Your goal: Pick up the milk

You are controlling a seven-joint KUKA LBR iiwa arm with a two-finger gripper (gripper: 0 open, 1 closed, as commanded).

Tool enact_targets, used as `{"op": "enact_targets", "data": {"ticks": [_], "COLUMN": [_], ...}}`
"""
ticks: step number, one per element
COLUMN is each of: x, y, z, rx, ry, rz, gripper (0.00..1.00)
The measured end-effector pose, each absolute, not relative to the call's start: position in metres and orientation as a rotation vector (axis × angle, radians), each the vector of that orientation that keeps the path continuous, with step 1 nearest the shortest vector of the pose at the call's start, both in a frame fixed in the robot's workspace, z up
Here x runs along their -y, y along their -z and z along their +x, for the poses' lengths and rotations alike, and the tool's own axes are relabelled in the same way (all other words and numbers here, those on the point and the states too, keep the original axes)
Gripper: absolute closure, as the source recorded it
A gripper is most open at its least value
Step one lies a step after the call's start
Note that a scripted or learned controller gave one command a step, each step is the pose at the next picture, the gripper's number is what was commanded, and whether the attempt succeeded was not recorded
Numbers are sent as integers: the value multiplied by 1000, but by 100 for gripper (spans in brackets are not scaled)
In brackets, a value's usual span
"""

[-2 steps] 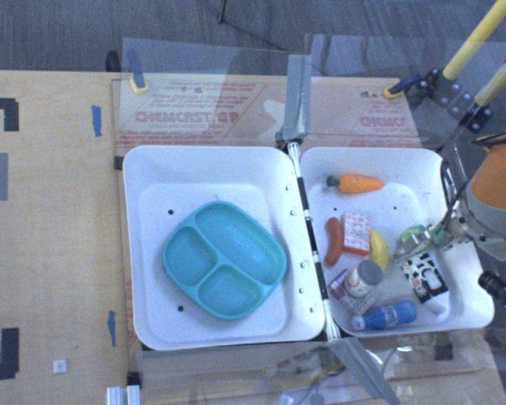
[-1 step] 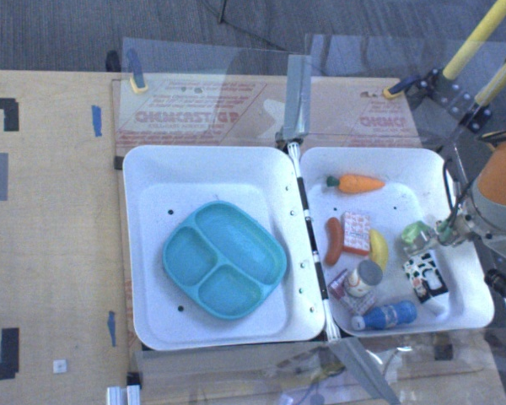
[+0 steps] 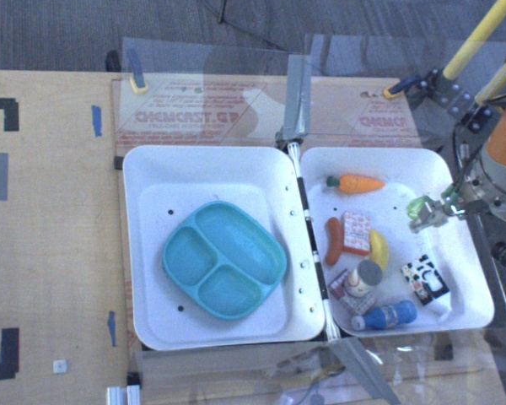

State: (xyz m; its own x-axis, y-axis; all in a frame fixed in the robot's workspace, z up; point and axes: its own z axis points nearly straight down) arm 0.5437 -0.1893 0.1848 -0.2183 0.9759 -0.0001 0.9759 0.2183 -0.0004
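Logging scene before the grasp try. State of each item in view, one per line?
milk: lying in right bin, cow-patterned, untouched
tool: above right bin's right side, apart from milk
carrot: lying flat, upper part of right bin
blue bottle: on its side, near front wall
banana: lying flat
sausage: lying flat
teal plate: flat in left bin

A turquoise divided plate [image 3: 224, 260] is sitting in the white left bin [image 3: 143, 175]. In the white right bin [image 3: 396, 160], an orange carrot [image 3: 358, 184] with a green top is showing, beside a yellow banana [image 3: 378, 249], a blue bottle [image 3: 386, 315] and a black-and-white cow-patterned milk carton [image 3: 425, 280].
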Motion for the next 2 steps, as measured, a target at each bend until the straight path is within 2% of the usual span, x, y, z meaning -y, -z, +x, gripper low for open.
{"op": "enact_targets", "data": {"ticks": [1, 2], "x": [190, 218], "y": [-185, -95], "z": [544, 487], "rx": [2451, 2429], "ry": [0, 6], "rz": [-1966, -1989], "gripper": [0, 0]}}
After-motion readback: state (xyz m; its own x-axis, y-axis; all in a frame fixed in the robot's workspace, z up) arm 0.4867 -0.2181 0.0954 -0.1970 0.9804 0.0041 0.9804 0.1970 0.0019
